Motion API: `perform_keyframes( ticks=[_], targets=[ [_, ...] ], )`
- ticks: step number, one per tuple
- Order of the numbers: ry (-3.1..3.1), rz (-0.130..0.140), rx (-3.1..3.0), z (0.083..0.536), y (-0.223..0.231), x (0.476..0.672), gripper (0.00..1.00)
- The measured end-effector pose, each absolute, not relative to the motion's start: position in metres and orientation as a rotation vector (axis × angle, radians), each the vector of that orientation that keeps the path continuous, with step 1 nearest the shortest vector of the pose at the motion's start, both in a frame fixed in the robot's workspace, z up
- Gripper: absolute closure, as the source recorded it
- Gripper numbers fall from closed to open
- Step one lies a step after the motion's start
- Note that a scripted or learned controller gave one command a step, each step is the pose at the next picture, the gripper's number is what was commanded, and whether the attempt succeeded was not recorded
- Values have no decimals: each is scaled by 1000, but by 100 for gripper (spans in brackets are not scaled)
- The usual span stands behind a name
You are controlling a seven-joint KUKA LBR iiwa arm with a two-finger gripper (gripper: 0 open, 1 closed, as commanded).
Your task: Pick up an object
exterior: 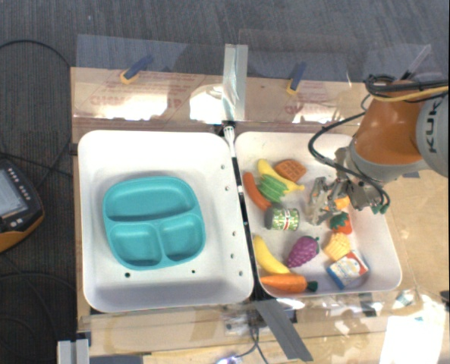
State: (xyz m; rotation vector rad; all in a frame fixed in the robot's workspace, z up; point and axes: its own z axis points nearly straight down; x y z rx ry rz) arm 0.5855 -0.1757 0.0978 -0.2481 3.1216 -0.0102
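Right bin [391, 268]: two bananas [269, 255], two carrots [284, 283]; gripper [320, 203] just right of can [284, 219] (jaw state: can't tell).

Bright, even overhead light with sharp focus across the bench.
Glare flares on the clear plastic sheet [209, 101] up and left of the gripper [323, 203]; the white bins [164, 279] show only soft shadows, and the arm darkens the bin floor just beneath it.
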Motion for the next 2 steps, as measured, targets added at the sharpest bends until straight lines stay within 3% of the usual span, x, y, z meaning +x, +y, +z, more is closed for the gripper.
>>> perform_keyframes(
  ticks=[1,2],
  targets=[
    [3109,-14,-351,92,-127,627,100],
    [3109,-2,-448,222,-185,627,100]
  ],
)
